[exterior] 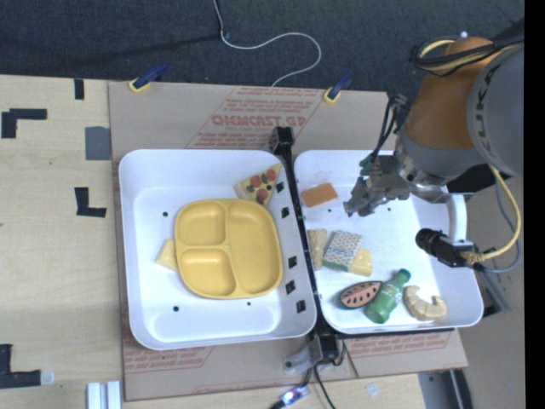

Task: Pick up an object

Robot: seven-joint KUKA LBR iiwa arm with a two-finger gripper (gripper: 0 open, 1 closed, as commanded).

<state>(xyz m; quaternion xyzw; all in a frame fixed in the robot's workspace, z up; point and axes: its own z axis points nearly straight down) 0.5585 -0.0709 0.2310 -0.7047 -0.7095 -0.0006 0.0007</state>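
My claw [362, 201]: over the right bin's [460, 313] far half; whether it's apart or together, I cannot tell.
Nearest object: orange slab [319, 195], by the far-left corner.
Bearing: just left of me, long axis across.

- Right bin [460, 313]: bare floor at centre right and along the upper edge.
- Obstacles: orange slab [319, 195] upper left; cheese pieces [339, 251] mid-left; watermelon slice [360, 294], green bottle [387, 296] and pastry [424, 303] crowd the lower edge.
- Left bin [145, 228]: yellow plate [228, 247] covers the centre; margins bare.
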